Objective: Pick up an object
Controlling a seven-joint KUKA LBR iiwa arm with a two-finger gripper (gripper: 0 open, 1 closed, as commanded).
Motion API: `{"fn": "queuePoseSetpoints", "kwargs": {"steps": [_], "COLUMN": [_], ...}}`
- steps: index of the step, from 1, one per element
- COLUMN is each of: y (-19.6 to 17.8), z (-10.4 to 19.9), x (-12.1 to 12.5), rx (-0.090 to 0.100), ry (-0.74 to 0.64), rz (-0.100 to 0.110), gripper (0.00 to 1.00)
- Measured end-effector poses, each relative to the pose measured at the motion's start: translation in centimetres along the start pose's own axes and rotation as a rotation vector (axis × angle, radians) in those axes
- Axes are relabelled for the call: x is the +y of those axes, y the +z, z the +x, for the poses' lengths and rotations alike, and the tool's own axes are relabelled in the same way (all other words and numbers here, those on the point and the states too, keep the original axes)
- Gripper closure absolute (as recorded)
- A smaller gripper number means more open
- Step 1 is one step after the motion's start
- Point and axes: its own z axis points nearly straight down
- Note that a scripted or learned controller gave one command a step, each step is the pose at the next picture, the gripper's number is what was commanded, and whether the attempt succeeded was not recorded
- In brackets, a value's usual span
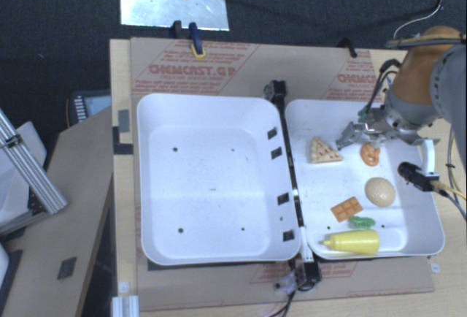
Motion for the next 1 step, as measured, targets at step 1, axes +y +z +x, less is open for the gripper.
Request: {"fn": "queuePoseSetpoints", "kwargs": {"steps": [1], "y": [-18.77], "z": [0.10], "x": [3.47], "rx": [-0.007], "ry": [-0.001], "rz": [-0.024], "gripper": [0.00]}}
